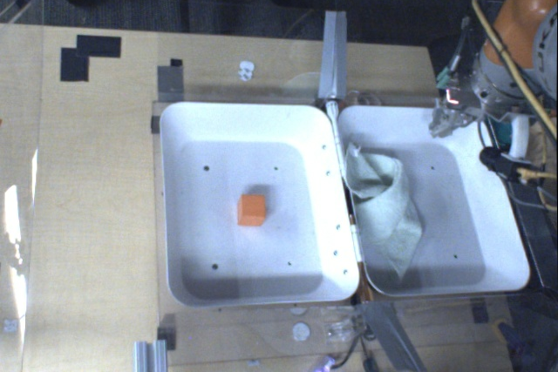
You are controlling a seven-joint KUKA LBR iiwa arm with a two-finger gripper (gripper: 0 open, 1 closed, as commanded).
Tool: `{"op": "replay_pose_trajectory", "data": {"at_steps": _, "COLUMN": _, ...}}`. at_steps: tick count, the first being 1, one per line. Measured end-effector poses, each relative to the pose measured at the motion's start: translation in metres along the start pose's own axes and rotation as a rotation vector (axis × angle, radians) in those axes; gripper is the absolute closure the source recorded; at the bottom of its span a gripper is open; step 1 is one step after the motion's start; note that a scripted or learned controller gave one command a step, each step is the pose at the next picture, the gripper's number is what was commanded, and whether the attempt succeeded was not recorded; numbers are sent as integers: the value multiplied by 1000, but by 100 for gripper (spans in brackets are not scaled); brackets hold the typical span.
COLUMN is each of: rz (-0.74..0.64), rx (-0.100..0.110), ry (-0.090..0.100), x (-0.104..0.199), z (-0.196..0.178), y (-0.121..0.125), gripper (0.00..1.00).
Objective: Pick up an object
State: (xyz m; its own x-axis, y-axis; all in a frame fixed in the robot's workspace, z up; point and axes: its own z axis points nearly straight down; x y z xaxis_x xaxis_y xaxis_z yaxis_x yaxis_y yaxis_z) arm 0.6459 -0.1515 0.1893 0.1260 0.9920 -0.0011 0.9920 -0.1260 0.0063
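Two shallow white plastic bins sit side by side on the light wooden bench [87, 213]. Left bin [187, 144] holds a small orange cube [252, 210], resting flat on the bin floor near its centre, clear of all four walls. Right bin [497, 213] holds a crumpled pale grey-green cloth [384, 209], bunched along the left wall beside the divider and trailing toward the near side of the floor.

Grey arm with the orange band [523, 9] enters from the right, over the far right corner of the right bin. Two-finger gripper [446, 123] hangs at the far edge of the right bin, near the rim, well apart from the cloth and further still from the cube. Nothing is seen between its tips. Finger spacing: cannot tell, the tips are small and blurred against the wrist hardware.

Grey metal bar [332, 57] stands on the bench behind the join of the two bins
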Motion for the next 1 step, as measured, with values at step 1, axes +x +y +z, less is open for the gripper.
{"op": "replay_pose_trajectory", "data": {"at_steps": 1, "rz": 21, "rx": 4, "ry": 1, "x": -10, "z": 53, "y": -26, "gripper": 100}}
